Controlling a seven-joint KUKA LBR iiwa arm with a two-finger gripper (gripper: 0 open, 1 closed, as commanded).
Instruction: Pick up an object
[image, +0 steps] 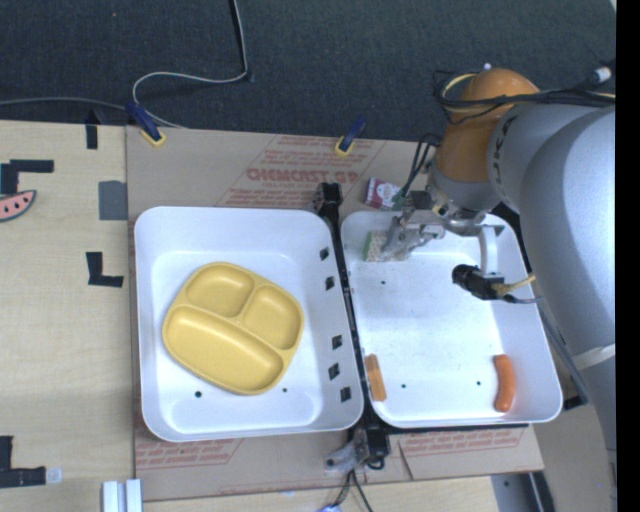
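— How many things are in the bins?

— Two white bins side by side. The left bin (150, 300) has one yellow divided tray (232, 326) with three compartments. The right bin (440, 400) has two orange sausage-like pieces — one (375, 378) by its near-left wall, one (504, 383) by its near-right corner — and a small greenish object (380, 246) at the far-left corner.

— And the arm?

— The gripper (405, 232) is low over that far corner, right at the greenish object. Whether it holds anything is hard to make out.

— What else is unclear?

— A small dark-red packet (379, 192) sits just beyond the bin, partly hidden by the wrist. The grey arm is cut off on the right.

— The surroundings?

— The bins rest on a cardboard sheet (290, 170) held by two clips, on a pale wooden bench (60, 330) with black tape marks; dark carpet with cables lies beyond.
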